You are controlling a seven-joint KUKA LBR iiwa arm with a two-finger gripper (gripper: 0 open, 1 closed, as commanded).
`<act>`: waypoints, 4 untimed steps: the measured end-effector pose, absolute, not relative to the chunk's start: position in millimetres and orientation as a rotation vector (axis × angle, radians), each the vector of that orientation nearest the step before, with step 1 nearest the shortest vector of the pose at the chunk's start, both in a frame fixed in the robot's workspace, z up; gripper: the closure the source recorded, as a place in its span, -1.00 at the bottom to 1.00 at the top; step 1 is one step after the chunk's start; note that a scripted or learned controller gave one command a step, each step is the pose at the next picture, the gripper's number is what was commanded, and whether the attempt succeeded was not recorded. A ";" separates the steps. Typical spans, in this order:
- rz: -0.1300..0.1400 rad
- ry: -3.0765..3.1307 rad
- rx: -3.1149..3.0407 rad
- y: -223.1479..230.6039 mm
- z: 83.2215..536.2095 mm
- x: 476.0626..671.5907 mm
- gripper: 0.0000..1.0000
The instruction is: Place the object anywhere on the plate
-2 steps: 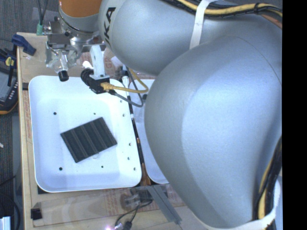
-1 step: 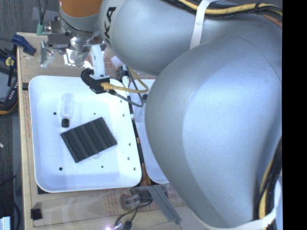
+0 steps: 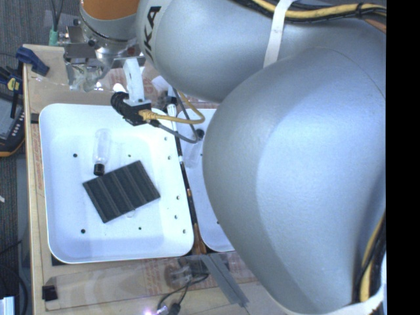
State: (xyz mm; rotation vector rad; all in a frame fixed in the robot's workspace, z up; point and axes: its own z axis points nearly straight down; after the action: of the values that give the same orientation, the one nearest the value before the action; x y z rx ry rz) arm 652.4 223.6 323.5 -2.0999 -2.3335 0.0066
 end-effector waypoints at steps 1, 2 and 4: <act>0.007 -2.334 -2.098 224.1 323.3 652.2 -1.00; 0.010 -2.345 -2.085 227.1 332.1 651.3 1.00; -0.001 -3.045 -0.790 167.0 426.5 622.9 1.00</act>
State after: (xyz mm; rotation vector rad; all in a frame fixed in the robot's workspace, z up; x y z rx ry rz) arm 622.9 167.0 426.5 -0.7902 -3.0447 -0.0015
